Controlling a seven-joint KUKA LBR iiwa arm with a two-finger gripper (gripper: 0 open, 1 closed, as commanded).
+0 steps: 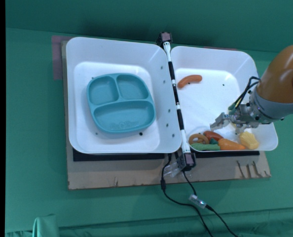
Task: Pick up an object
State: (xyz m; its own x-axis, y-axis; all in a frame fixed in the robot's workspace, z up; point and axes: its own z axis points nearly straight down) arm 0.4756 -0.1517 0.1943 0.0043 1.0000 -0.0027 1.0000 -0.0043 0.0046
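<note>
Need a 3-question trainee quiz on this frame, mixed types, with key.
1. True or false: the teal divided plate lies in the right bin.
2. Which item lies alone near the divider in the right bin? A) sausage B) corn C) carrot
3. Fill in: the pincer hovers over the ___ bin.

Key:
1. False; it lies in the left bin.
2. A, the sausage; the corn and carrot sit in the pile along the near edge.
3. Right.

No legible text or markings.
</note>
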